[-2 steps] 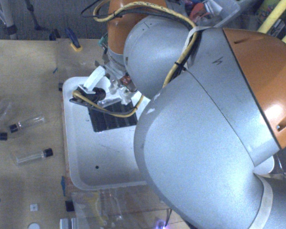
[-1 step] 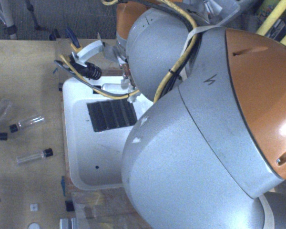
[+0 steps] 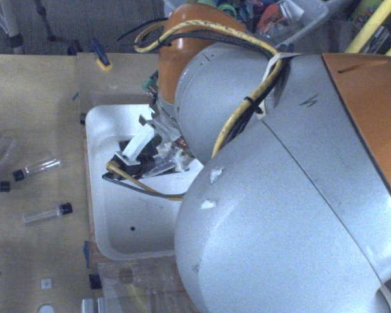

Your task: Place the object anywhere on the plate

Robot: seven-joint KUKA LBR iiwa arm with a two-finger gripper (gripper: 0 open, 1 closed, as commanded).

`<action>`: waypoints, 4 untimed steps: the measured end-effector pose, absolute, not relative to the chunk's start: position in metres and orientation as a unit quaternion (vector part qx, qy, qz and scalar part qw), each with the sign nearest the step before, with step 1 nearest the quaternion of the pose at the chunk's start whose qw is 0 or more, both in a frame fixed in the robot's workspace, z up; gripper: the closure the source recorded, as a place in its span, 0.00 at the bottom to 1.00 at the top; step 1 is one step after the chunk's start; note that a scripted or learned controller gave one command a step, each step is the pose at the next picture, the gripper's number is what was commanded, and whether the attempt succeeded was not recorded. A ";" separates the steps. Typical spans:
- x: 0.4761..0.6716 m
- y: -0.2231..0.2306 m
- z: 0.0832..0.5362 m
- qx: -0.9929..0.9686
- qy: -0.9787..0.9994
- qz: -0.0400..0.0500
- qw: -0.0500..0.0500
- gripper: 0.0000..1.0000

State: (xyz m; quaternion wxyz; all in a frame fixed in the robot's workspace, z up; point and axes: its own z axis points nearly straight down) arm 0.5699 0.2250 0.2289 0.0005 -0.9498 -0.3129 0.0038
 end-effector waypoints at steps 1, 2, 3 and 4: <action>0.632 0.224 0.172 -0.962 -0.272 0.001 -0.001 1.00; 0.656 0.224 0.185 -0.906 -0.424 0.002 0.000 1.00; 0.654 0.220 0.168 -0.995 -0.099 -0.001 0.000 1.00; 0.615 0.170 0.159 -0.965 -0.262 0.004 0.001 1.00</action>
